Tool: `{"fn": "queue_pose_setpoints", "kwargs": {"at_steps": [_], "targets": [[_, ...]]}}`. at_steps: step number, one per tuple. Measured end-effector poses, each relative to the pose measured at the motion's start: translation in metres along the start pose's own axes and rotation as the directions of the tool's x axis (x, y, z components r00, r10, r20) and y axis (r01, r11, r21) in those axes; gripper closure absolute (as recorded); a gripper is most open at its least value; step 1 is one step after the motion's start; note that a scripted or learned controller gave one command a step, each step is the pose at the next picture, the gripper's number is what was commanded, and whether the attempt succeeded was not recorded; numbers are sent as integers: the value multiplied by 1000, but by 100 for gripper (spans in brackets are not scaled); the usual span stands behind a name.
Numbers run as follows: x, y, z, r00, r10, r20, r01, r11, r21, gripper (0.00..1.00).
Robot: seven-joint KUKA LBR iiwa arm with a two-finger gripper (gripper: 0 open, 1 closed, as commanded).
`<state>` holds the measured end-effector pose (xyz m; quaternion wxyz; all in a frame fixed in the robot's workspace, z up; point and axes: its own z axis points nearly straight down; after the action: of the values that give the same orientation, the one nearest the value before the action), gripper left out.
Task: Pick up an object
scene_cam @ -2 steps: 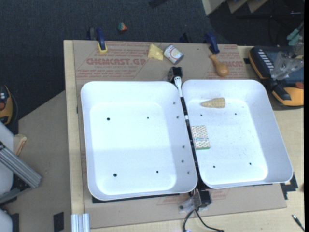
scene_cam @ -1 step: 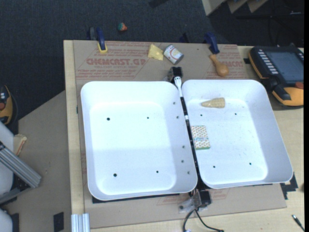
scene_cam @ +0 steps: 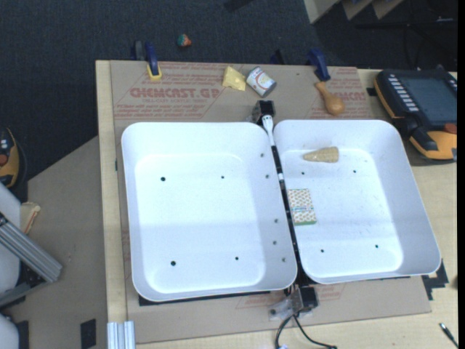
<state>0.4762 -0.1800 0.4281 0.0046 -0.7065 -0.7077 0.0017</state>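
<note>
On dark carpet, cardboard-topped bench.

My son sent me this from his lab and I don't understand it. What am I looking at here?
This is one camera fixed above a workbench, looking down at a slant. Two shallow white plastic bins sit side by side on a brown cardboard sheet. The left bin shows bare white floor; the right bin contains a tan cone-shaped piece and a small patterned flat packet. Behind the bins lie a yellow wedge, a small white box and a wooden-handled tool. A robot's job here is picking such objects up.
</note>
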Motion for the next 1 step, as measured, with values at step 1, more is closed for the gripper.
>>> {"fn": "queue_pose_setpoints", "kwargs": {"at_steps": [1], "targets": [[-46,2,-115,1000,5,13,-5,1000,-24,100]]}}
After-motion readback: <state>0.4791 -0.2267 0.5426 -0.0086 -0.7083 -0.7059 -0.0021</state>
